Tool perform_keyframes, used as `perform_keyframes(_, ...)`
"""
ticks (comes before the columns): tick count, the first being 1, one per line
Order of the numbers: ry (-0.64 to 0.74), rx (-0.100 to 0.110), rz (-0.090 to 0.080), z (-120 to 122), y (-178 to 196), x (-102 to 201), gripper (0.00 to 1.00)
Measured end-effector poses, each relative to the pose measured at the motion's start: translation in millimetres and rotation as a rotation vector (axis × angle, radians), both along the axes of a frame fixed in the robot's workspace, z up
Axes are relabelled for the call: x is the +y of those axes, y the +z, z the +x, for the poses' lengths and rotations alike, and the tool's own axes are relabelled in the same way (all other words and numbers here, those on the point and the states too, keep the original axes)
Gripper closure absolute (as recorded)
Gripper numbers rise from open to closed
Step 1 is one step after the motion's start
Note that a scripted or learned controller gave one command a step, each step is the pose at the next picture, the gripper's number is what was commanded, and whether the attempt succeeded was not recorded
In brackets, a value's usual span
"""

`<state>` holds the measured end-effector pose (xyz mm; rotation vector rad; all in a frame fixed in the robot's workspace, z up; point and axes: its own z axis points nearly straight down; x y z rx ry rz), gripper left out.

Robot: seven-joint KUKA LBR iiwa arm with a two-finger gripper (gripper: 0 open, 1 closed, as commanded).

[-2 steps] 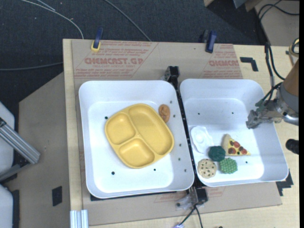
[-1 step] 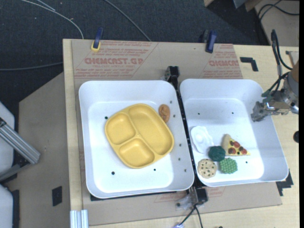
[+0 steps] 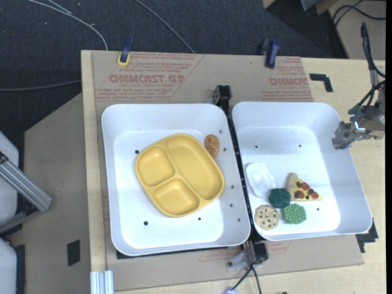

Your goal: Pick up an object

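Brown cardboard (image 3: 184,72) with red writing covers the bench, and two white bins sit on it side by side. On the left bin (image 3: 116,182) rests a yellow plate (image 3: 178,174) with three little parts, tilted a bit, and a small brown toy food (image 3: 212,143) lies just beside its top right edge. On the right bin (image 3: 288,118) there is a small heap of toy food near the front. A white piece (image 3: 259,177) lies closest to the wall between the bins. Next to it are a dark green lump (image 3: 280,196), a lighter green bumpy piece (image 3: 294,213) and a round cookie (image 3: 266,217), all close together and partly touching. A pizza slice (image 3: 302,190) lies just to the right of the dark green lump. My gripper (image 3: 343,135) is at the right edge of the right bin, up near the back corner, well apart from the toy food. It looks small and grey from up here, and I cannot tell if my fingers are apart or together. Nothing is between them that I can see.
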<state>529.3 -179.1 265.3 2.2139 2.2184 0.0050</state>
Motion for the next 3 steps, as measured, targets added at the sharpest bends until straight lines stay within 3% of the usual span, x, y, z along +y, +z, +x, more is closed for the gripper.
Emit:
perform_keyframes(1,0.002,0.009,0.004,10.3,-15.2,52.2,1.0)
perform_keyframes(3,0.004,0.005,0.003,34.2,-7.9,147.1,1.0)
